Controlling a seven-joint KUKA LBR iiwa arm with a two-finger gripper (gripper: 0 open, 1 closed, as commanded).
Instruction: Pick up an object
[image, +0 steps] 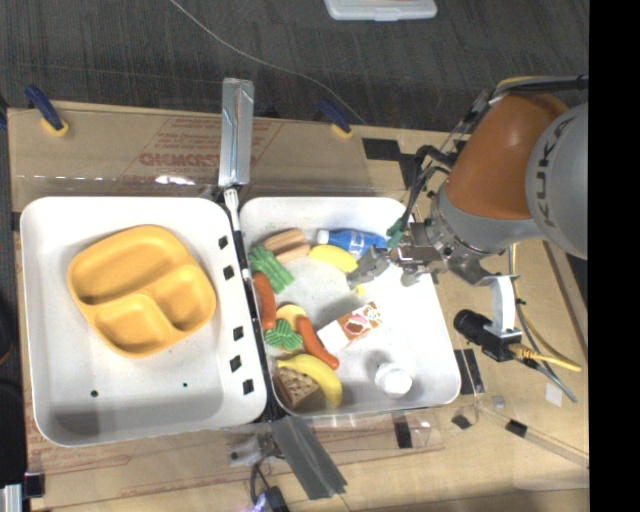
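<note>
camera view | gripper (368, 268) grip unclear | yellow banana (333, 259) just left, touching unclear

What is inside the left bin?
The left bin holds one yellow divided tray, lying tilted, its compartments bare. The bin floor beneath the tray is covered, so anything under it cannot be seen.
</note>
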